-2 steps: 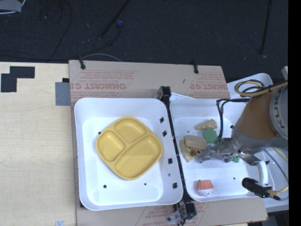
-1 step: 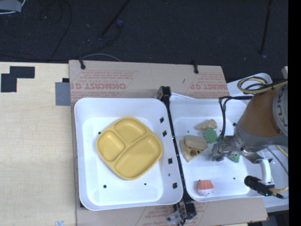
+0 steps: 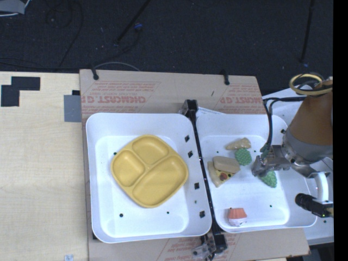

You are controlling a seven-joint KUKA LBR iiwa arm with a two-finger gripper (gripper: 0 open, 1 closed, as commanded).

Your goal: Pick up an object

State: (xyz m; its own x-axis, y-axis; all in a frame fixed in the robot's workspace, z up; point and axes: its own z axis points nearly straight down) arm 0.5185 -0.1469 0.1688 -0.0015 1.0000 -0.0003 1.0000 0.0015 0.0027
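Note:
My gripper [image 3: 263, 168] is low in the right bin [image 3: 255, 129], reaching in from the right. It sits between two green leafy pieces: one [image 3: 243, 156] just to its left and another [image 3: 269, 179] right under its lower side. A tan flat piece [image 3: 238, 144] lies further up. A beige slab [image 3: 225, 164] rests on a yellow wedge [image 3: 217, 175] to the left of the gripper. A small pink and white item [image 3: 237, 216] lies near the bin's front wall.
The left bin [image 3: 103, 145] holds a yellow divided plate [image 3: 149, 170]. A black divider [image 3: 198, 167] runs between the two bins. The arm's orange band and grey wrist [image 3: 312, 129] overhang the right bin's right edge. Cardboard lies under both bins.

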